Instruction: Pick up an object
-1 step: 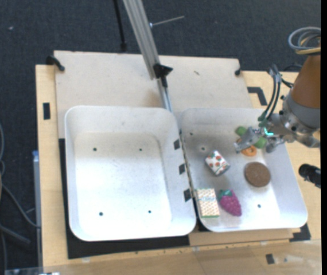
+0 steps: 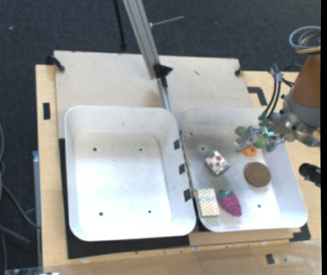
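Two white bins point(image 2: 123, 116) sit on a wooden bench point(image 2: 106, 76) over dark carpet point(image 2: 31, 22). Beside the right bin's far edge hangs the gripper point(image 2: 249, 139); I cannot tell if it's open.

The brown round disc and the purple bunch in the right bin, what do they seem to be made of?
The brown disc looks like cork or a similar matte, grainy material: its face is dull and speckled, with no shine. The purple bunch seems to be moulded plastic or rubber, a toy grape cluster perhaps: the colour is saturated and the surface bumpy. The view is too coarse to be sure of either.
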Available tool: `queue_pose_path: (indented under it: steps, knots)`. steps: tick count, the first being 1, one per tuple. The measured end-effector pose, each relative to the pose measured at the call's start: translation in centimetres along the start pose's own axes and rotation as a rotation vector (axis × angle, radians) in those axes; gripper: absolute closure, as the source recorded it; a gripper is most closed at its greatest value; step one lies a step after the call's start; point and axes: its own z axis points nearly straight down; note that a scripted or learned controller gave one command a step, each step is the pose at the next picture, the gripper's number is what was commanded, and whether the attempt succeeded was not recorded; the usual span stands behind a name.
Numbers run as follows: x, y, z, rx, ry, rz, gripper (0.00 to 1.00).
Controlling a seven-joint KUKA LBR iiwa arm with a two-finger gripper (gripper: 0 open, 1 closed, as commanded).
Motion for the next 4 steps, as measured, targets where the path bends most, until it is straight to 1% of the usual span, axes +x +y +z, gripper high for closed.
queue_pose_path:
  steps: [1,2,3,4]
  knots:
    - [-0.2,-0.2,4.2,0.005,-0.002,0.003,0.00]
    - [0.5,-0.9,9.1,0.006,-0.001,0.004,0.00]
    - [0.3,-1.0,14.3,0.007,-0.002,0.004,0.00]
    - [0.3,-0.7,13.0,-0.003,0.000,0.011,1.00]
